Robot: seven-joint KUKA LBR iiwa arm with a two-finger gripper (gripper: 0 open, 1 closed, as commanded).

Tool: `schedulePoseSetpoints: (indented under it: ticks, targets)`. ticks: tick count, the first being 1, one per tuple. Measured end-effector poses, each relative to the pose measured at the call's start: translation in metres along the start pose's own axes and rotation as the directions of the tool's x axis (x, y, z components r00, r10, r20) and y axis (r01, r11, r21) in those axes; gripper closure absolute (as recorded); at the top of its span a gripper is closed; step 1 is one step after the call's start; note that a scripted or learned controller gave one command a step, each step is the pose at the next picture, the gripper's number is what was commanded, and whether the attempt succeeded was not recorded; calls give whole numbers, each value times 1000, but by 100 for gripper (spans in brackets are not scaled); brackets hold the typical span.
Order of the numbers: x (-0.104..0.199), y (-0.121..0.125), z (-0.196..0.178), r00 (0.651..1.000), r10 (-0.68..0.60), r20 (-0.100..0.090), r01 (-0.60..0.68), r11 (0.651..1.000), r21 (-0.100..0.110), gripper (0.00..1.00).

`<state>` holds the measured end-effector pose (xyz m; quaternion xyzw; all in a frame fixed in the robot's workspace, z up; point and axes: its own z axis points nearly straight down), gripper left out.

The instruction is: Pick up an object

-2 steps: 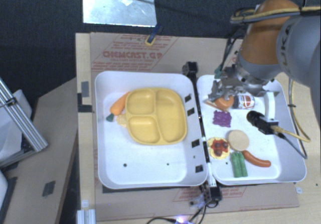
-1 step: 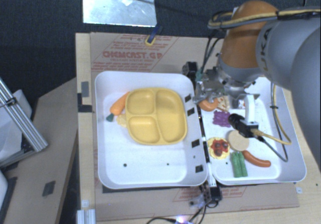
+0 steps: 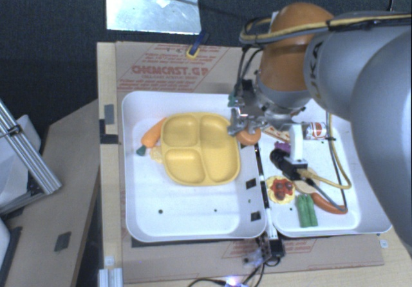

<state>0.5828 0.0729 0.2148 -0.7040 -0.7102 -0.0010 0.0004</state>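
Where the arm (image 3: 360, 67) reaches in from 3 o'clock, its end effector (image 3: 241, 123) hangs low over the divide between the two bins; whether it is open or closed cannot be told. An orange object (image 3: 249, 136) lies just beneath it, touching the yellow tray (image 3: 196, 148). A toy carrot (image 3: 152, 134) rests at the tray's 9 o'clock in the left bin (image 3: 187, 221). In the right bin (image 3: 360, 215), a pizza slice (image 3: 281, 189) and green piece (image 3: 306, 210) lie toward 6 o'clock.

Small orange object (image 3: 248, 136), rounded, at divided yellow plate's (image 3: 196, 149) right edge, under jaws
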Motion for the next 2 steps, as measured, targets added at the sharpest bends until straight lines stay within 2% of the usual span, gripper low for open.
schedulePoseSetpoints:
  ticks: [1,2]
  targets:
    - [30,-4,-3,1000,1,0,-1,1000,0,100]
    - [33,-5,0,1000,3,2,-3,1000,0,100]
